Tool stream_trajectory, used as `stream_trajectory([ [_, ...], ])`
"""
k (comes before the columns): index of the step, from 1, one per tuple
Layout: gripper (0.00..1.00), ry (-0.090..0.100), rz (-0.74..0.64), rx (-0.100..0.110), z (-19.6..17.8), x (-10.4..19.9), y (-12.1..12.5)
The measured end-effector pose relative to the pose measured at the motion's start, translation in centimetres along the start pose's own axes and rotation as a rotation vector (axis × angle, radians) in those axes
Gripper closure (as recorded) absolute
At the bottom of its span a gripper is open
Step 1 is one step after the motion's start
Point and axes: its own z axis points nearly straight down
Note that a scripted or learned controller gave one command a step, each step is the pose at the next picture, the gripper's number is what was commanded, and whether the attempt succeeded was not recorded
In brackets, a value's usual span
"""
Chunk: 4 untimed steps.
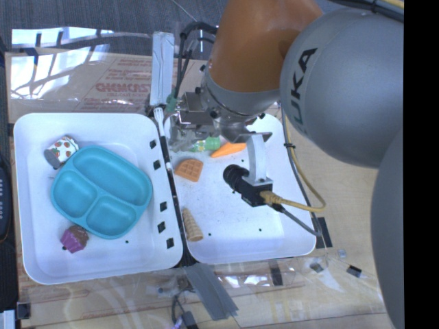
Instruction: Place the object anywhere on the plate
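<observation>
My claw (pixel 194 130) hangs low over the far left corner of the right bin (pixel 233 249), tucked under my own wrist and its orange band (pixel 257 33). From this angle I cannot tell its state.

I take the blue plate (pixel 101 191) in the left bin (pixel 34 256) as my landmark. To its right, across the wall between the two bins, a waffle piece (pixel 190 169) lies on the floor of the right bin. Further right and a little farther back lies a toy carrot (pixel 228 150), with a small green piece (pixel 209 144) just beside it, next to my claw. An ice-cream cone (pixel 192 225) lies to the right of the plate's near edge, close to the dividing wall. A spotted round toy (pixel 62 151) touches the plate's far left rim, and a purple toy (pixel 75 238) sits by its near left rim.
</observation>
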Motion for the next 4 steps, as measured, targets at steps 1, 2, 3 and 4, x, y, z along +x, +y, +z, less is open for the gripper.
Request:
stream_trajectory([
  [1,1.00,-0.003,0.008,0.012,8.5,-5.0,-5.3],
  [2,1.00,0.001,-0.001,-0.001,0.1,1.2,-5.0],
  [3,1.00,-0.001,0.008,-0.002,-7.8,-5.3,-2.4],
  [4,1.00,-0.004,-0.001,0.013,1.5,1.9,-2.6],
])
